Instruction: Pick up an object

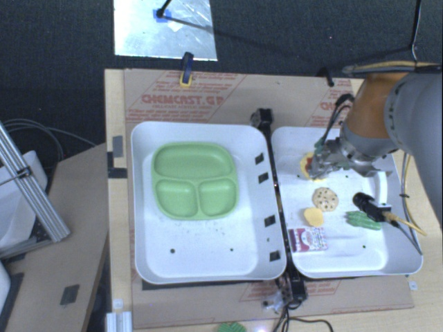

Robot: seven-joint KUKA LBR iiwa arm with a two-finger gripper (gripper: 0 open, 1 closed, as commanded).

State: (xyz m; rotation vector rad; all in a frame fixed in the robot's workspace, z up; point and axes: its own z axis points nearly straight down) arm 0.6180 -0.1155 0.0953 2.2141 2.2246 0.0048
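My gripper [318, 169] is down in the right bin [346, 258], near its far left part. Right beside it, on its left, a small red and yellow object [305, 163] lies on the bin floor, partly hidden by the gripper. Just in front of the gripper lies a round tan cookie-like piece [324, 198], with a yellow chunk [314, 217] and a red and white packet [308, 239] closer to the front. A green leafy toy [365, 220] lies to the right of those.
The left bin [201, 261] holds a green divided plate [195, 180]. A black divider [274, 199] runs between the two bins. The arm's grey body and orange band [370, 109] hang over the right bin's far right corner.
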